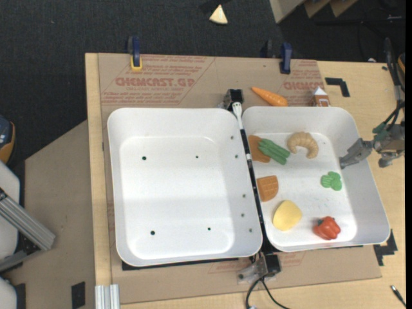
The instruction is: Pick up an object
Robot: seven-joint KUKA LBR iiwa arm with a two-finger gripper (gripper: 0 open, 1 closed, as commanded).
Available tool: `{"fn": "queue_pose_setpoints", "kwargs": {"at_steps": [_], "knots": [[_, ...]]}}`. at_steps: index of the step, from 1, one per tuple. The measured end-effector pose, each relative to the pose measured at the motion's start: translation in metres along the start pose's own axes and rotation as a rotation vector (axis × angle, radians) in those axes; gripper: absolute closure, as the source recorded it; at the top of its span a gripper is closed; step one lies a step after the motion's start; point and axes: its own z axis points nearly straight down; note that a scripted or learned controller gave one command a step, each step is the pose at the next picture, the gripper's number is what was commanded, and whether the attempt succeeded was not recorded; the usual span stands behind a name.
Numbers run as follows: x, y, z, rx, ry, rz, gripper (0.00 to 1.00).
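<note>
- Claw hovers at the right bin's right rim; whether its fingers are spread is unclear.
- Inside that bin lie a croissant, green pepper, broccoli, lemon and red pepper.

The right bin's rim lies just under the gripper, and the left bin sits well beyond it, touching along the middle. Both rest on a printed cardboard sheet. Two blue clamps pin the sheet's far edge. A carrot and a small bottle lie outside the bins, up beyond the gripper.
</note>
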Motion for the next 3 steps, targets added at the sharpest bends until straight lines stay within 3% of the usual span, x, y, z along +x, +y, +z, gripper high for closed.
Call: {"fn": "queue_pose_setpoints", "kwargs": {"at_steps": [1,2,3], "knots": [[0.043,0.065,0.047,-0.001,0.001,-0.007,0.0],[0.094,0.099,0.165,0.011,0.005,-0.005,0.0],[0.129,0.131,0.071,-0.012,0.0,-0.006,0.0]]}}
